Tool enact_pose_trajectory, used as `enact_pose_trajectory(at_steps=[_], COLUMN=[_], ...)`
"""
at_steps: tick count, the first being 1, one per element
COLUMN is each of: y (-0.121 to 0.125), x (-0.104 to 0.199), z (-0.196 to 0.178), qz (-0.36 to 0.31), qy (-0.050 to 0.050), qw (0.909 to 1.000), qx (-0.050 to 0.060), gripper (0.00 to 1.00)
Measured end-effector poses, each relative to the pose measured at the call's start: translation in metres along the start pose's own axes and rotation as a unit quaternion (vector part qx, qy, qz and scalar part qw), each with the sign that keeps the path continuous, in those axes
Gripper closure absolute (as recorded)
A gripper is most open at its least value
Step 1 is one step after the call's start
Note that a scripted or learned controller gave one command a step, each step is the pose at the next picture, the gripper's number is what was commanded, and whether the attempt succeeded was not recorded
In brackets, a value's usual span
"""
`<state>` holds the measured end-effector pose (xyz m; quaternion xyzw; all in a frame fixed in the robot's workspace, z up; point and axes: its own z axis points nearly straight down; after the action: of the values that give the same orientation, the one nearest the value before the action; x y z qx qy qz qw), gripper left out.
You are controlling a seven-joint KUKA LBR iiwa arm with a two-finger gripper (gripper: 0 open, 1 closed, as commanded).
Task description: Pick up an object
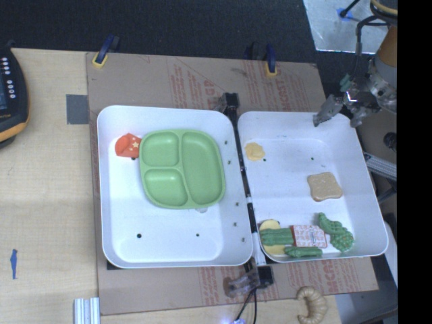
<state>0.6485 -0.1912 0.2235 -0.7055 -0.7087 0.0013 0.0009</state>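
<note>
On the cardboard-covered bench (169,79), two white bins (310,194) sat abutting. Above the right bin's far corner, the gripper (342,111) hung with fingers spread, holding nothing; the toast slice (325,186) lay inside that bin.

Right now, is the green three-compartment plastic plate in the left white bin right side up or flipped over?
Right side up: the green three-compartment plastic plate shows its three hollow sections facing the camera.

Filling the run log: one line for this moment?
gripper: over right bin's top-right corner, nothing held | toast: in right bin | green plate: left bin
</note>
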Motion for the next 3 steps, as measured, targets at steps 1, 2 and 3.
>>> enact_pose_trajectory(at_steps=[1, 2, 3], y=[0.007, -0.084, -0.078], x=[-0.021, -0.020, -0.012], z=[0.068, 0.092, 0.134], qz=[0.000, 0.001, -0.001], qy=[0.000, 0.001, 0.001], qw=[1.0000, 1.0000, 1.0000], qx=[0.003, 0.005, 0.002], gripper=[0.00, 0.00, 0.00])
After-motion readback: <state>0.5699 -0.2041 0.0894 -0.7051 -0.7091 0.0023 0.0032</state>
